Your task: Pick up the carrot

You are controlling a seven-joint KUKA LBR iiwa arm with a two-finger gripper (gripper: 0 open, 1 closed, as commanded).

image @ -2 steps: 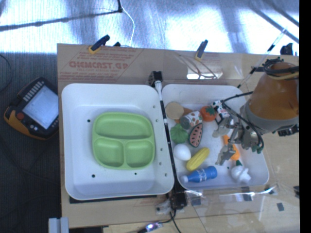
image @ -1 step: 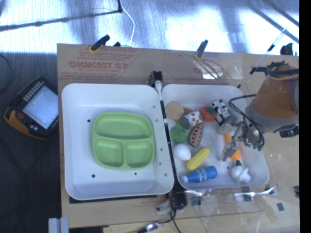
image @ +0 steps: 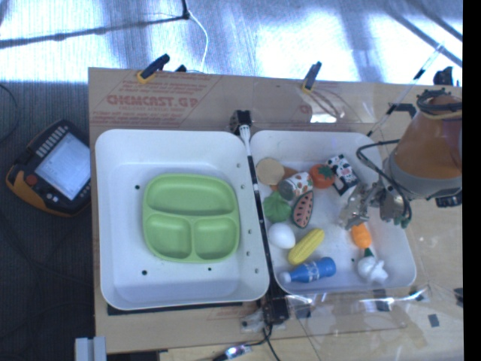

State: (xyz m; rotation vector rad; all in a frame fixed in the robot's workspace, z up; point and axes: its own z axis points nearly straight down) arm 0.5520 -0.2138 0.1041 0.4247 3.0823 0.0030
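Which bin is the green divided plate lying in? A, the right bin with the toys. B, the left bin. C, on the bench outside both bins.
B: the green plate lies flat in the left bin, while the carrot and the other toys are in the right bin.

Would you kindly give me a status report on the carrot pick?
Gripper low in right white bin. Small orange carrot lies just below it, not held. White garlic-like piece close beside carrot.
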